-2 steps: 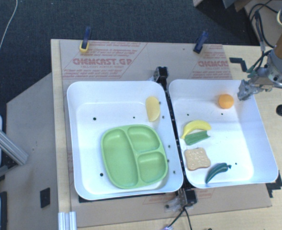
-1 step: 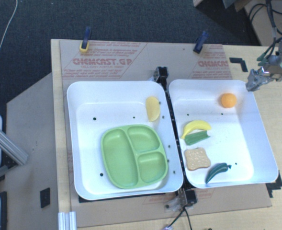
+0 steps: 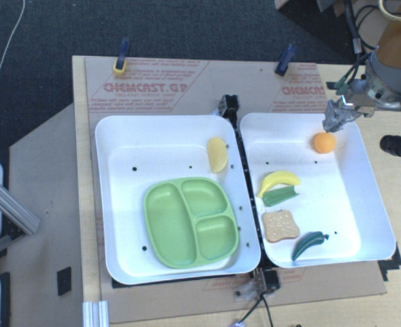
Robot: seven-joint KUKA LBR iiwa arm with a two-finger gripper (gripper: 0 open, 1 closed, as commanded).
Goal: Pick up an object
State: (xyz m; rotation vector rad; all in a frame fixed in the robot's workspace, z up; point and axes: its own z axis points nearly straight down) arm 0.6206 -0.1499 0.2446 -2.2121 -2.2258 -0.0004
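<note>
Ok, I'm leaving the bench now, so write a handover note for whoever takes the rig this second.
Pincer: above the right bin's far edge, just above the orange ball; nothing visibly gripped.
Right bin: orange ball, banana on a green pod, toast slice, dark green pepper.
Left bin: green divided plate, pale yellow piece.
Done: nothing lifted.
Left: grasp and raise an object.

Right bin (image 3: 370, 182): open floor is lying along its right half and upper left. The orange ball (image 3: 324, 142) is sitting near the far wall, just beside the gripper (image 3: 336, 119). Banana (image 3: 279, 180), green pod (image 3: 280, 195), toast (image 3: 280, 225) and dark pepper (image 3: 308, 244) are crowding the left and near side.
</note>
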